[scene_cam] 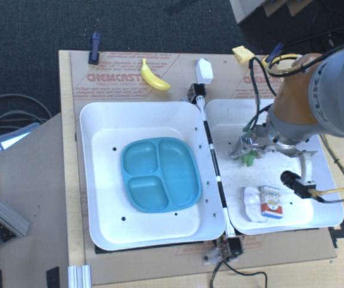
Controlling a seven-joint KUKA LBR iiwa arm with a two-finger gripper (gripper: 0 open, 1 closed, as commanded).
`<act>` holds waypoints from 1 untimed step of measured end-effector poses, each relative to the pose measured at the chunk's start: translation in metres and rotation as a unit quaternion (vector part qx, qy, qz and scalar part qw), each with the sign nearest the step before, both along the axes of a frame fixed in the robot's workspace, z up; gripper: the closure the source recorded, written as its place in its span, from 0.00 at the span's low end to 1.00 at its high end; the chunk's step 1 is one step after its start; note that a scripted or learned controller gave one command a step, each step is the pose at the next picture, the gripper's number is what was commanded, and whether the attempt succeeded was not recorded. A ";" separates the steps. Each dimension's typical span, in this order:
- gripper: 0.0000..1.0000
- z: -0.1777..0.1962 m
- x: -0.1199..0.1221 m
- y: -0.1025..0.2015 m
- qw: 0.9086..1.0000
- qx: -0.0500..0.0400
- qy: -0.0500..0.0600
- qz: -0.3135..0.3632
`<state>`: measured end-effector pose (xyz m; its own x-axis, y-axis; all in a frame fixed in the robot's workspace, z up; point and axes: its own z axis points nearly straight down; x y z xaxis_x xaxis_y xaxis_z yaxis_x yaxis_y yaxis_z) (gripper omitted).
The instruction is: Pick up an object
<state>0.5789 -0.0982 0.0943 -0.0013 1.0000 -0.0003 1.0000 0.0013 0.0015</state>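
Note:
My gripper is low in the right bin, near its left wall, under the grey wrist with the orange band. A small green object lies right at the gripper's tip, partly hidden by it; whether it is held I cannot tell. A white packet with red and blue print lies on the bin floor toward the front, apart from the gripper. In the left bin rests a blue divided plate.
On the bench behind the bins lie a yellow banana, a white block, a blue piece and a yellow piece. Cables run along the arm, and a black connector hangs over the right bin.

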 end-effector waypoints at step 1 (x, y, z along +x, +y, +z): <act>1.00 0.091 0.000 0.078 1.000 0.001 0.000 0.000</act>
